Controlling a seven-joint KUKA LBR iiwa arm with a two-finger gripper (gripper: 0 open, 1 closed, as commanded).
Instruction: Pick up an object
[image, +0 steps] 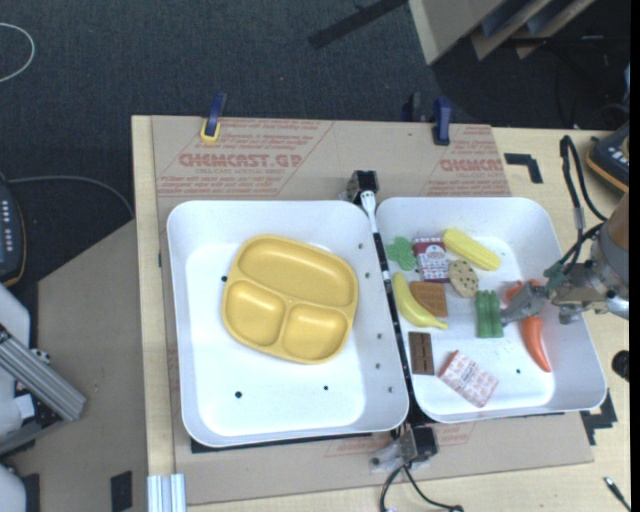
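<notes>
While the claw (528, 303) hangs low over the right bin (530, 215), the orange carrot (537, 343) lies just below it, near the bin's right wall, green block (487, 314) just left. Can't tell claw state or contact.

Arm (615, 290) cut off at right edge, carrot (537, 343) partly hidden
</notes>
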